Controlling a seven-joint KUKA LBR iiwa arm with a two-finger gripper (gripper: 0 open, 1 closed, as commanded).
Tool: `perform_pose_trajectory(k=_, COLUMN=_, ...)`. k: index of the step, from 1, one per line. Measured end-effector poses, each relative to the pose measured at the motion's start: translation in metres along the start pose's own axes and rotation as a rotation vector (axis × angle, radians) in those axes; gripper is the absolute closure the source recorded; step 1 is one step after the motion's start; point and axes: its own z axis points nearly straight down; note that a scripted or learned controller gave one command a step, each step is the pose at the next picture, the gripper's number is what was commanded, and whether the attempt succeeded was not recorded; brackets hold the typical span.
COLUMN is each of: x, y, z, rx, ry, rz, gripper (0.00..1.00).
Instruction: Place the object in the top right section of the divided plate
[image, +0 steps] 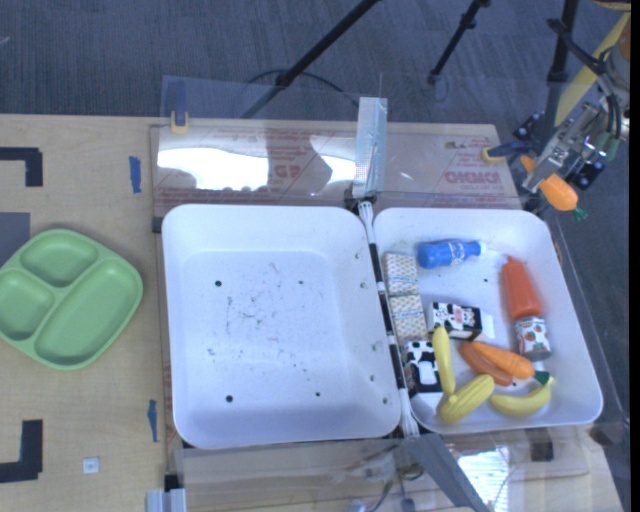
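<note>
Two white bins are set on a wooden bench, a green divided plate at left; gripper state cannot be told.

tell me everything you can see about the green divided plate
The green divided plate looks like matte plastic, rounded-square, with raised ridges splitting it into three sections: two smaller ones and one long larger one. It lies flat on the wooden bench, turned at an angle, left of the left bin and apart from it. Nothing rests in it or touches it.
</note>
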Motion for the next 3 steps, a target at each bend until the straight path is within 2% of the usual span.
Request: perform_pose_trajectory(k=3, x=-0.005, y=0.002, z=-0.034, rx=-0.012, ry=-0.020, rz=0.002, gripper=1.00)
